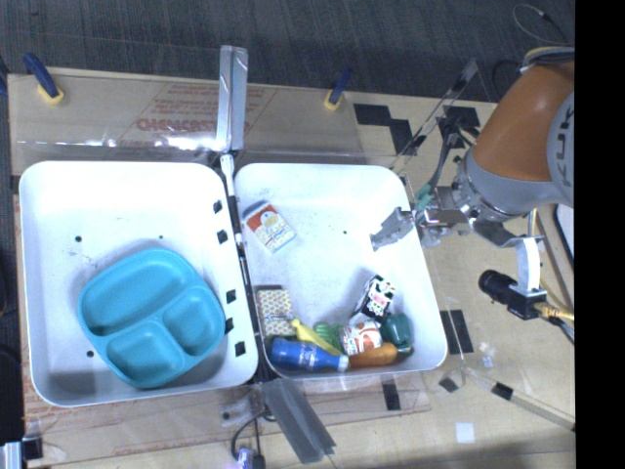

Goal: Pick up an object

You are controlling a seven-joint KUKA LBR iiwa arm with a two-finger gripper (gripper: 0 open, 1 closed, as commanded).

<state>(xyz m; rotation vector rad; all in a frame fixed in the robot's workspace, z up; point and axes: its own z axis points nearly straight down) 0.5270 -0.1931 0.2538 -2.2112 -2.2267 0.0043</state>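
Bright, even overhead light; soft shadows inside bins (322,179); slightly grainy.

Turquoise tray (148,316), blue bottle (305,357), black-and-white spotted cow toy (378,297), orange carrot (376,357), white bins (332,179).

This is a robotics lab or test cell, not a home. A grey robot arm with an orange band (522,130) stands over a plywood bench (293,110) clamped at its far edge with blue clips (41,76). Two shallow white plastic bins (322,179) sit side by side, fixed with black tape marks (457,331), over dark grey carpet (293,13). Loose cables (444,140) run near the arm's wrist.
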